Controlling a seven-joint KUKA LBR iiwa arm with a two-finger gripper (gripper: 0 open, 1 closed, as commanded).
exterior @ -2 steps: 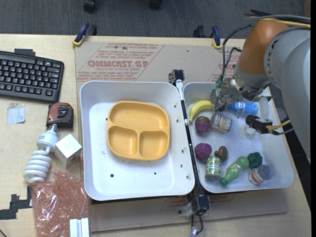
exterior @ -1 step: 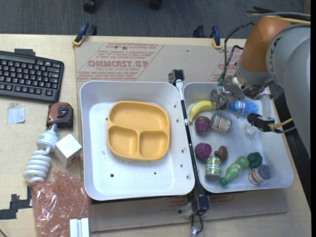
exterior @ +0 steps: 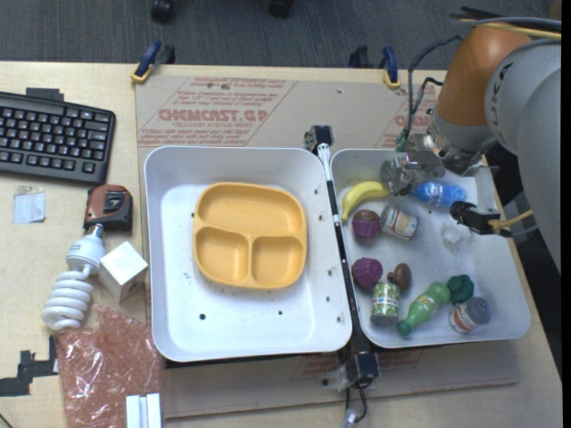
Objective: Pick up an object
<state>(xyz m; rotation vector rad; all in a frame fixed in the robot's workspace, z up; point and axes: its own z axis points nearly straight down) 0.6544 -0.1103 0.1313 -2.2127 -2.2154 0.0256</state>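
Starting nearest the camera, a green bottle (exterior: pixel 424 305) lies slantwise in the right bin (exterior: pixel 504 266). Farther back, the banana (exterior: pixel 361 195) curves just left of the claw (exterior: pixel 406 172), beside a blue bottle (exterior: pixel 439 192); the claw's opening cannot be told.

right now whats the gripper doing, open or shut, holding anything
Gripper: over the back of the right bin, just above the blue bottle and beside the banana; whether it is open or shut cannot be told.
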